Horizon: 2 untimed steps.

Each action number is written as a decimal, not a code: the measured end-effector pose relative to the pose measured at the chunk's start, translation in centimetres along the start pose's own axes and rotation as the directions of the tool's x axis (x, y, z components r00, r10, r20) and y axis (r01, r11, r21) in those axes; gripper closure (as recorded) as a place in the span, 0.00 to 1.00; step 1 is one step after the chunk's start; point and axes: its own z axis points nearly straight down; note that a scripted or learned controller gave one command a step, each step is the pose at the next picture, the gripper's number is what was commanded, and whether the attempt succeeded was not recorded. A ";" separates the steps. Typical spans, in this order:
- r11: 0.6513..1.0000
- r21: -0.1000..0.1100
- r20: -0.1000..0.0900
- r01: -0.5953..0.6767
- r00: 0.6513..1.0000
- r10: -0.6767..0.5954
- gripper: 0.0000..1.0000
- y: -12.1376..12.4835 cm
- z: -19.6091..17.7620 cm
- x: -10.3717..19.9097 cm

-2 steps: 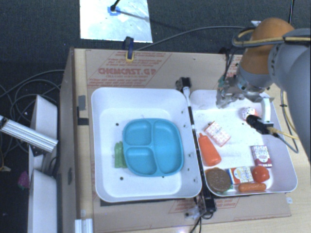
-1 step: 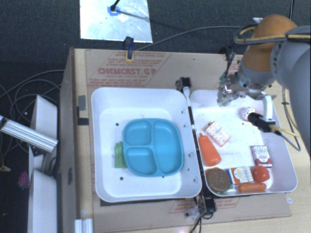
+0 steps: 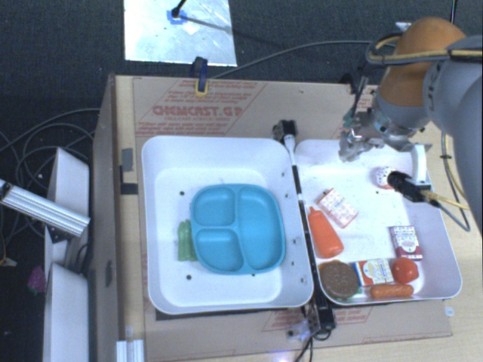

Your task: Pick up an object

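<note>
The grey arm (image 3: 445, 89) is seen reaching in from the right, with an orange band above its wrist. The claw (image 3: 353, 151) is held over the far left corner of the right bin (image 3: 362, 191), close to the bin's far wall. Whether the claw is released or clenched cannot be told from this view.

The objects to be picked are spread over both bins on the bench (image 3: 226, 108). In the right bin, a small white and pink object (image 3: 381, 176) is found near the far right side, and a pink and white packet (image 3: 337, 207) lies tilted nearer the middle. An orange bottle (image 3: 325, 234) is laid along the left wall, just beside the packet. A red carton (image 3: 405, 241) is placed towards the right wall. Along the near edge, a brown round patty (image 3: 340, 277), a small printed carton (image 3: 375, 270), a red tomato (image 3: 405, 270) and an orange sausage (image 3: 391, 291) are grouped close together.

In the left bin (image 3: 173, 172), a blue divided plate (image 3: 238, 227) is set near the middle, and a green piece (image 3: 185, 241) is laid against its left edge
</note>
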 end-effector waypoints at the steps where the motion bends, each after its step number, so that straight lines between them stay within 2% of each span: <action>1: 1.000 -0.003 -0.001 0.002 1.000 -0.002 1.00 0.1 -1.1 0.0; 2: 1.000 0.013 -0.001 -0.008 1.000 0.008 1.00 -4.2 -3.4 1.7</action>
